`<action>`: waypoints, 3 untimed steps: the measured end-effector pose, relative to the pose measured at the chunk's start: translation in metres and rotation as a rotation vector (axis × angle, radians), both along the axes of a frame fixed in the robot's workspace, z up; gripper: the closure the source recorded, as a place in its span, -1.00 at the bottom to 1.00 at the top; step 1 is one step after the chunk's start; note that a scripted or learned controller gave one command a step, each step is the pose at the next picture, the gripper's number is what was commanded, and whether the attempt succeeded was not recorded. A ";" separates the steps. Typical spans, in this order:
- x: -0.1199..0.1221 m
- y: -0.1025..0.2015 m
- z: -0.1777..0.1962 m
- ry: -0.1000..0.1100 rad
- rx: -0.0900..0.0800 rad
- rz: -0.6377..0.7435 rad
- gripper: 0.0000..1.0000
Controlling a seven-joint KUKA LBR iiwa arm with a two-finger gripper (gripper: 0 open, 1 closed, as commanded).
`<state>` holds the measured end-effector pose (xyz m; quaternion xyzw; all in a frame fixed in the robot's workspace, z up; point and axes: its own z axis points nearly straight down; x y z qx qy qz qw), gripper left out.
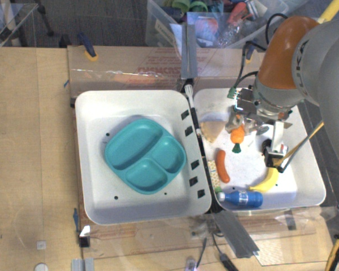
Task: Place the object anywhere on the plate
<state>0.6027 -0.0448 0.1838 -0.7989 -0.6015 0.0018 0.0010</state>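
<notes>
The small orange plastic carrot with a green top (237,136) sits between the fingers of the gripper (238,130) above the right white bin (311,191), probably light, stiff, slippery, far from the teal divided plate (144,154).

A robotics lab is indicated: two white bins (90,151) are fixed to a wooden bench (28,151), a clear tub of assorted toys (214,4) is kept at upper centre, and cables are seen.

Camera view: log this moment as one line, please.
gripper over right bin, above carrot | plate in left bin, bare | hot dog, banana, bottle loose
</notes>
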 end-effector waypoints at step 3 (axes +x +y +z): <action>-0.016 0.143 0.001 0.000 0.000 -0.044 -1.00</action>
